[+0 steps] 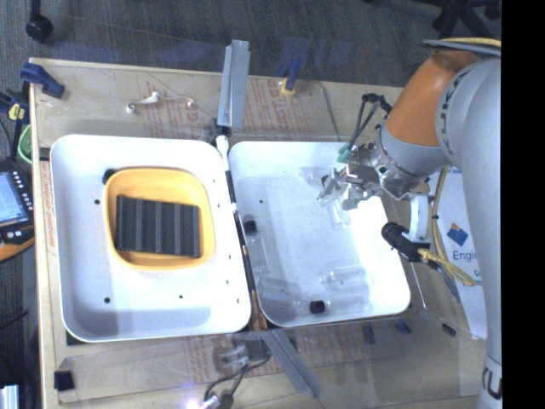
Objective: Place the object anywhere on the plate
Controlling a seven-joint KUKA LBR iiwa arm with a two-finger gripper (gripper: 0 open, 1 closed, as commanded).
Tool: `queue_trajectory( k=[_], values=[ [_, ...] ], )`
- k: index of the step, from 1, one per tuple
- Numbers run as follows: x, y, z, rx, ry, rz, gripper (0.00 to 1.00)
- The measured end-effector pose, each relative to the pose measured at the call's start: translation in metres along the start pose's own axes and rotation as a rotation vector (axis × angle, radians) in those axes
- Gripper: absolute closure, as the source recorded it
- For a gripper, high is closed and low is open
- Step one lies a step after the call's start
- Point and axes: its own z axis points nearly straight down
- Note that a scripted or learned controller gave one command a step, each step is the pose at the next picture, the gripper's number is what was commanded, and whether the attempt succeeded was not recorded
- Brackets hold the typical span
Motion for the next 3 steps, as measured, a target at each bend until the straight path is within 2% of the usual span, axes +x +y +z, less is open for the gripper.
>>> queue_trajectory(
  k=[1,2,3],
  values=[
    [0.086,0.021,-0.003,-0.005,-0.003,-0.119,1.00],
    [0.149,0.007,-0.009,0.000,-0.003,-0.280,1.00],
    [0.149,0.007,-0.009,-0.001,-0.003,-0.280,0.00]
  ],
)
